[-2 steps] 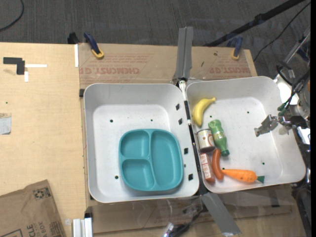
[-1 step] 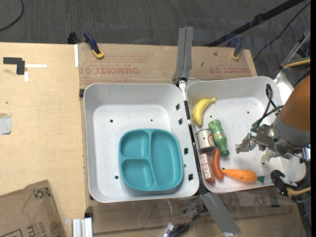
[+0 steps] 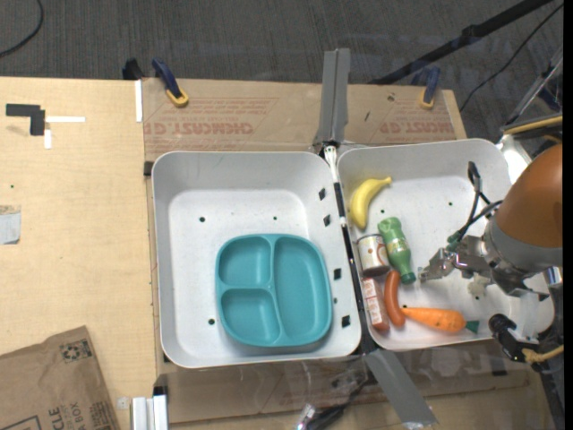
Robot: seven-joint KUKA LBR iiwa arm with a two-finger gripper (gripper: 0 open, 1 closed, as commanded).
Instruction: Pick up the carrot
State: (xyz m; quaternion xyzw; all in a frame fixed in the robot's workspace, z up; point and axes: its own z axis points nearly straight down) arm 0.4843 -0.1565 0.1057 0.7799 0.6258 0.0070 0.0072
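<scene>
Robot lab, clamped cardboard [image 3: 295,115], white bins [image 3: 179,240], floor cables [image 3: 27,12]

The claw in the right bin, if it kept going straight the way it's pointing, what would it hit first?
The claw points toward the picture's left. First in that line looks to be the green bottle, just ahead of it. The carrot lies lower, off that line. Height above the bin is unclear, so it might pass over.

A teal divided plate [image 3: 272,291] lies in the left bin [image 3: 170,240]. In the right bin [image 3: 430,164], a banana [image 3: 365,199] lies at the far left, a green bottle [image 3: 397,249] beside a small can [image 3: 372,253], and a sausage [image 3: 394,299] nearer.
</scene>
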